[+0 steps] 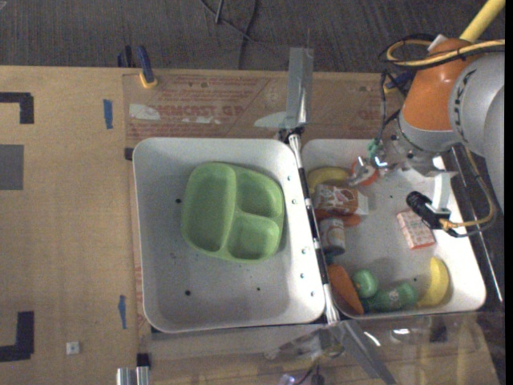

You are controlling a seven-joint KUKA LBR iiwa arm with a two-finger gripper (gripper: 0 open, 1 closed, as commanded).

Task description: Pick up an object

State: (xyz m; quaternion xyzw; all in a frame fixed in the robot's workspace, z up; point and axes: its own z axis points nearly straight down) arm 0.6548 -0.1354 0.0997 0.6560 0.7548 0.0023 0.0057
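Near edge of right bin (473, 295): orange piece (345, 289), green toy (385, 293), yellow banana (437, 281). Mid bin: small can (333, 236), red-and-white card (414, 229), all well short of gripper. Farther back: snack packet (337, 200) over yellow item (327, 176), just left of gripper (370, 165). Gripper low above bin's far end; opening cannot be told, nothing seen held. Left bin (160, 279): green divided plate (234, 212).
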